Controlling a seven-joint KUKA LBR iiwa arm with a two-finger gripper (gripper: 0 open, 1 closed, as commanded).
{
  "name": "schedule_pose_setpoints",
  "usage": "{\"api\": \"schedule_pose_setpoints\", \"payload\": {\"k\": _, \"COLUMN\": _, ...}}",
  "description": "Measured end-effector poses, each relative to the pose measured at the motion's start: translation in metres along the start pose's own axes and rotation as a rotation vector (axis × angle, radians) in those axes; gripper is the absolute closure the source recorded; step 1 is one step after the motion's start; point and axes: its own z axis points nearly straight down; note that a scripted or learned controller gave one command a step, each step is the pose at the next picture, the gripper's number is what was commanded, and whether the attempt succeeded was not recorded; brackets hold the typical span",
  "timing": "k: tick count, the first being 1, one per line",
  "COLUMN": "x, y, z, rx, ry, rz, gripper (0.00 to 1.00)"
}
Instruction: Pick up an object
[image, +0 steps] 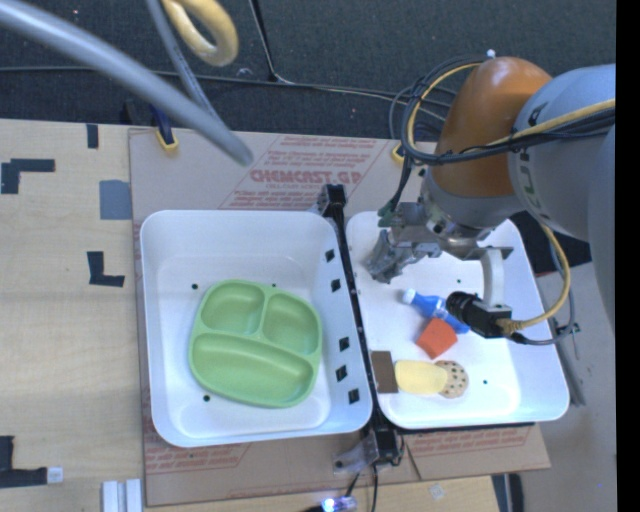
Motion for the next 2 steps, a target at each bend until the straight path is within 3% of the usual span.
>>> {"api": "schedule_pose_setpoints", "payload": {"k": 2, "x": 0.092, "y": 0.036, "z": 0.012, "rx": 0.001, "ry": -0.001, "rz": 0.001, "gripper": 1.0}}
